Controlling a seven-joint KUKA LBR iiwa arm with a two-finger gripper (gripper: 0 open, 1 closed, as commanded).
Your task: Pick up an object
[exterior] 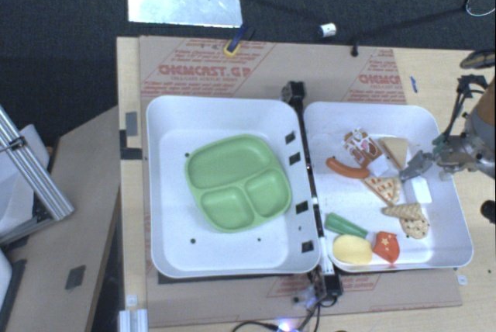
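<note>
The right bin (442, 245) holds several toy foods. There is an orange sausage (346, 167), a red-and-white piece (357, 142), a tan bread wedge (394, 149), a waffle-patterned wedge (384, 188) and a speckled cracker wedge (408, 219). Along the front lie a green vegetable (345, 226), a yellow lemon (352, 249) and a red piece (387, 246). My gripper (417, 165) reaches in from the right edge, low over the bin's right half. Its tip is just right of the bread wedge and above a small white block (421, 191). I see nothing held in it.
The left bin (167, 245) holds a green divided plate (236, 181). A black hinge strip (304, 175) runs between the bins. Both bins rest on a cardboard sheet (201, 67) on the bench. A metal frame (31, 175) stands at the far left.
</note>
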